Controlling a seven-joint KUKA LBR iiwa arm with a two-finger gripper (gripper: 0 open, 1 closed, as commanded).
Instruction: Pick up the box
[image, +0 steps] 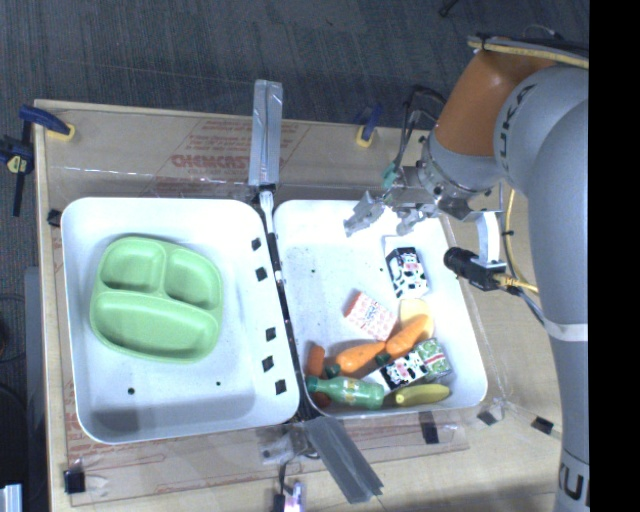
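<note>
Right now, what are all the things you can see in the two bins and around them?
Tray: one, green, three compartments, left bin.
Cow-print carton: one, black and white, right bin, upper part.
Box: one, pink and white, right bin, middle.
Carrots: two or three, orange, right bin, lower part.
Second carton: one, green and white, beside the carrots.
Bottle: one, green, right bin, bottom edge.
Gripper: one, grey, above the right bin's top edge.

Tray lies in left bin; box in right bin.
</note>
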